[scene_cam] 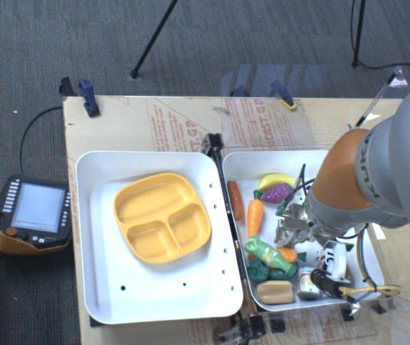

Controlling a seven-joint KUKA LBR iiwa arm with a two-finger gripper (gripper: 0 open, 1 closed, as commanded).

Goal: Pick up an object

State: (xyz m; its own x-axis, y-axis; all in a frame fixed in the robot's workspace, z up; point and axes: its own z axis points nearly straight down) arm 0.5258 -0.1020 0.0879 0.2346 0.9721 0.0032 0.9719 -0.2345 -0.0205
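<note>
Camera view: two white bins side by side on bench [154, 121]. Left bin [90, 264] carrying a yellow divided plate [161, 216]. Right bin [251, 165] crowded with toy food.

Arm [366, 175] in from 3 o'clock, orange band above wrist, hand [291, 230] low over middle of right bin. Finger opening hidden under wrist body and cabling; cannot tell how far apart, nor whether anything sits between. Nothing seen lifted.

Candidates: green bottle-like piece [271, 254] at 7 o'clock of hand, just beside it, lying tilted. Small orange piece [288, 254] touching its right end. Carrot [254, 216] at 9 o'clock, near. Sausage [235, 200] further out at 9 to 10 o'clock, along bin wall. Purple grapes [276, 192] and yellow banana [275, 180] at 11 o'clock, touching each other. Tan bread-like block [275, 292] at 6 o'clock, near front wall. Dark green lump [258, 270] between block and bottle.

Risks, as judged:
- Pieces packed close; closing likely to catch two at once or wedge between them, then slip on lift.
- Rounded, slick-looking plastic; pinch off-centre could squirt piece sideways.
- Tilted green piece could roll under contact, shoving orange piece.
- Descent onto pile instead of gap: fingers landing on top, closing on air.
- Loose cable near 5 o'clock could snag on withdrawal.
</note>
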